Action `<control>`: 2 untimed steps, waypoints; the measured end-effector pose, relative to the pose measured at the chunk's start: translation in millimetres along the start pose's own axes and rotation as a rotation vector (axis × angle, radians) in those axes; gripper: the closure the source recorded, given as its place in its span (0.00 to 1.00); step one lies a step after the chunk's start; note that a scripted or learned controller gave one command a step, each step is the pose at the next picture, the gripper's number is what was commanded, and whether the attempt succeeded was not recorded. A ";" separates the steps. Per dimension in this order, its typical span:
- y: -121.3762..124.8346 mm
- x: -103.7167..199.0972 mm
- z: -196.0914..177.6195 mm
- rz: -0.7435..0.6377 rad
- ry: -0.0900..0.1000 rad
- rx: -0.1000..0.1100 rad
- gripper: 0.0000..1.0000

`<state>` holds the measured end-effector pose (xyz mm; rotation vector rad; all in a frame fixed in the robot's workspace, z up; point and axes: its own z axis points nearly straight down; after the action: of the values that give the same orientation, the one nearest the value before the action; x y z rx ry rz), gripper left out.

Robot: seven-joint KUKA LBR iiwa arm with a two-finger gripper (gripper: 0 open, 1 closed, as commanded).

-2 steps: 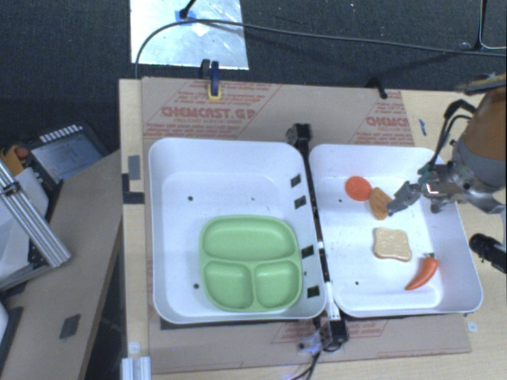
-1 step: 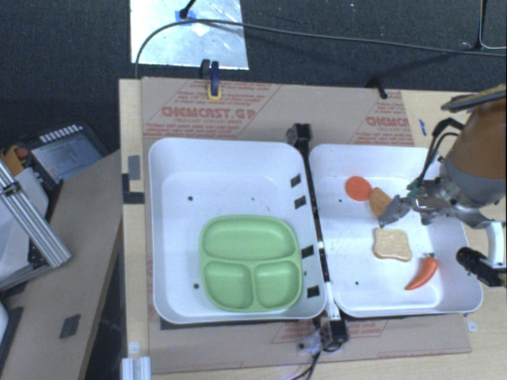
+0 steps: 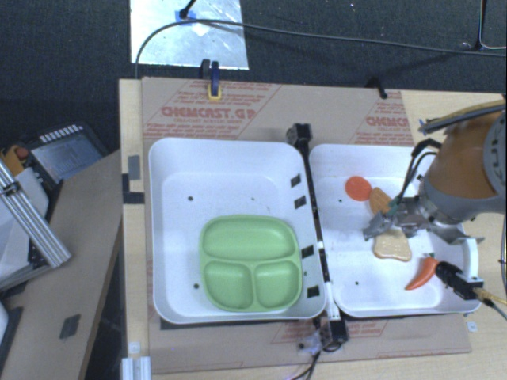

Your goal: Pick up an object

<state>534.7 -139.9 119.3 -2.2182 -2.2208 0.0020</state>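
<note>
Where the bins meet, a glossy green tray [image 3: 249, 261]; three rounded wells.

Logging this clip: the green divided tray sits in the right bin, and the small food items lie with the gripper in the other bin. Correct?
Not quite. The camera view shows the green divided tray in the left bin; the food items and gripper are in the right bin.

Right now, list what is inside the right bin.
The right bin holds an orange disc, a tan bread-like piece and an orange carrot-like piece. The pincer and arm cover part of its floor.
</note>
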 end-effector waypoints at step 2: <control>-3.5 -8.7 -64.2 0.002 -0.003 -0.009 1.00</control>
<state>531.4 -148.7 183.5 -2.2261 -2.2250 -0.0047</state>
